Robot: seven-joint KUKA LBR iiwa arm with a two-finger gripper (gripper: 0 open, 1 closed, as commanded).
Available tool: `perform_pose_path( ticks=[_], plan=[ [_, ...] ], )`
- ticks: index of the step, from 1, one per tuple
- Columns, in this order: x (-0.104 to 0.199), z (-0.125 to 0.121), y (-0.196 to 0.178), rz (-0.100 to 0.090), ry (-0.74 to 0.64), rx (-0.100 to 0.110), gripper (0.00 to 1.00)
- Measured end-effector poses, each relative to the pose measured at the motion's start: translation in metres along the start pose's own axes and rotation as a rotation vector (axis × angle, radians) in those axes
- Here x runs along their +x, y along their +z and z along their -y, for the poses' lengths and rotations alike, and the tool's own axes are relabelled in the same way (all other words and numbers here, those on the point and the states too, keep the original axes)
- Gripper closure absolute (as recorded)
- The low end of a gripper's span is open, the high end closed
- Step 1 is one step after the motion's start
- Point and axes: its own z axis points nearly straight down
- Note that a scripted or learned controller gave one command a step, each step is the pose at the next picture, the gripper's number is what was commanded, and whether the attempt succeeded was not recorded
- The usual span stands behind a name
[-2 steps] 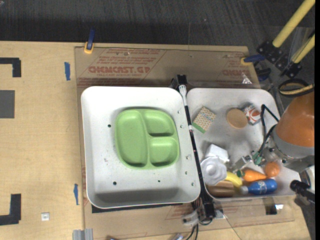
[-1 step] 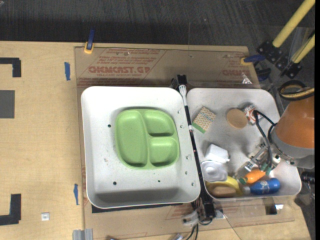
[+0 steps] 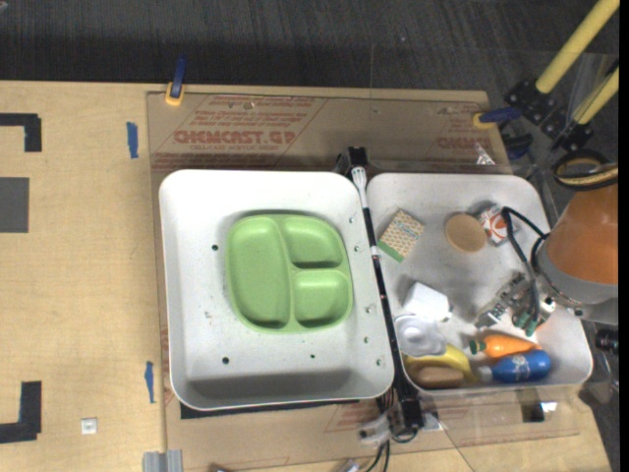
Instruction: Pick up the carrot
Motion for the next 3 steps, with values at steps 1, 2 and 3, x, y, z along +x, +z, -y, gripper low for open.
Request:
perform_pose_path(
  ticks=[1,2,3],
  plan=[
    [0.000,0.000,0.001,-0.002,0.000,0.001,0.00],
    [0.002,0.004,0.012,-0.018,-0.366,0.003,0.00],
    [-0.005,0.009,0.013,-0.017,0.056,0.004,0.00]
  ],
)
